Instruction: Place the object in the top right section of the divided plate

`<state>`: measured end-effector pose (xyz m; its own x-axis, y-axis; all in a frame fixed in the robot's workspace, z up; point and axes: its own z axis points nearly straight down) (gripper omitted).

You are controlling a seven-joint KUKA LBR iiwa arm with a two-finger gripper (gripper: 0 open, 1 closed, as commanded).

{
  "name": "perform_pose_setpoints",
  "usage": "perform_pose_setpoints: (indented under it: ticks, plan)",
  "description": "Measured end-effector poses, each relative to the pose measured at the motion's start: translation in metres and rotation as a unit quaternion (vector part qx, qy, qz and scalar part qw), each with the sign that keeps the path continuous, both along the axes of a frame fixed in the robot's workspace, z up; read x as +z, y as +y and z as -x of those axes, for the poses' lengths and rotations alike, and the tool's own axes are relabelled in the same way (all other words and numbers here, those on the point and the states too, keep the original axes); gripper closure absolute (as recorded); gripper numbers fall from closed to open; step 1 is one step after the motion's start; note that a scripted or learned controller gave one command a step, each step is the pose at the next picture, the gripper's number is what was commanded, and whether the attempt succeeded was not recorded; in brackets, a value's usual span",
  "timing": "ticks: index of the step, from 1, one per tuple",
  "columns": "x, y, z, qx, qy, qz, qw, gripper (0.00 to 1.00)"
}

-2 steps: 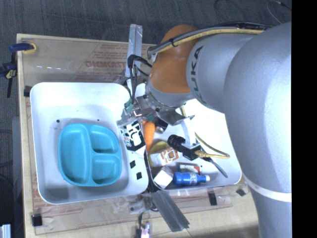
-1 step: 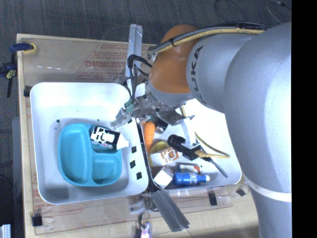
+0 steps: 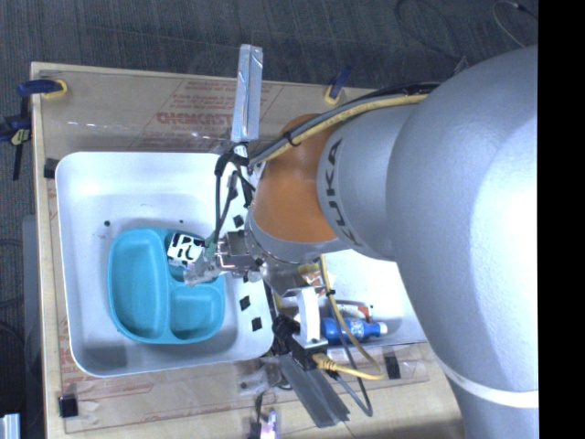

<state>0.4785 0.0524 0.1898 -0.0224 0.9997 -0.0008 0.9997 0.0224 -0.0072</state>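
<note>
One small object [image 3: 186, 247], white with black markings, sits at the upper right part of the blue divided plate [image 3: 146, 286] in the left white bin [image 3: 82, 208], right beside the hand [image 3: 208, 265]. You likely have a light, stiff, smooth piece, so take it across its short sides. You cannot tell whether the hand is open or closed. Farther back, the worktop [image 3: 137, 99] carries a clear sheet with red print.

Divided plate [image 3: 146, 286] in left bin [image 3: 82, 199]; object [image 3: 186, 247] at plate's upper right.
</note>
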Motion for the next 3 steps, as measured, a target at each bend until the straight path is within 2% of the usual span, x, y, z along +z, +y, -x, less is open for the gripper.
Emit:
perform_pose_setpoints:
  ticks: [1, 2, 3]
  plan:
    - [0.009, -0.001, -0.001, 0.001, 0.001, -0.0001, 1.0, 1.0]
    - [0.001, -0.049, 0.002, -0.068, -0.001, -0.0004, 0.9977, 1.0]
    - [0.001, -0.023, -0.056, -0.026, -0.001, -0.0005, 0.9997, 1.0]
